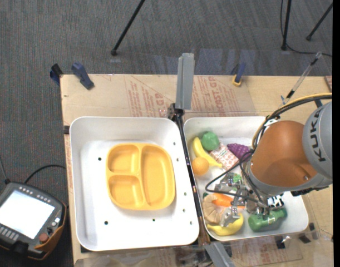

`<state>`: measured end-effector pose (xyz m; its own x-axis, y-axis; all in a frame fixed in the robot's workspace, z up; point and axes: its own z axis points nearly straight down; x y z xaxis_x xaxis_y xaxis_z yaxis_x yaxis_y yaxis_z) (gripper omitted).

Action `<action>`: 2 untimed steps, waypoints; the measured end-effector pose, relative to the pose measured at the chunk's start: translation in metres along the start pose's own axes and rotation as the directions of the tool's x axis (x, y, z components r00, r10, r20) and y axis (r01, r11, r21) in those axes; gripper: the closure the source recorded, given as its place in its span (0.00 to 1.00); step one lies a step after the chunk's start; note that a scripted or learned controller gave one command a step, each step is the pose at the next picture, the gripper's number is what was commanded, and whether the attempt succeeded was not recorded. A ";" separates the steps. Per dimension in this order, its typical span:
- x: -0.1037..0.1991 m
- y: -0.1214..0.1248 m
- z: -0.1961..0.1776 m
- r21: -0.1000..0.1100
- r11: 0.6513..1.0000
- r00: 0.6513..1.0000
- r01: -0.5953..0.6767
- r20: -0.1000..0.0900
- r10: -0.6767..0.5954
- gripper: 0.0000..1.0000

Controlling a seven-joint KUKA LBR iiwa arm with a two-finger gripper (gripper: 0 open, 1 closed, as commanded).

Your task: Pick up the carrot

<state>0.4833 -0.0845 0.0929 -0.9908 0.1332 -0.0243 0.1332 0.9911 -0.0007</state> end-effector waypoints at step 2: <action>-0.001 0.001 0.001 0.002 0.998 0.998 -0.058 -0.005 0.058 0.00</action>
<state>0.4841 -0.0833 0.0918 -0.9814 0.1908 -0.0197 0.1909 0.9816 -0.0008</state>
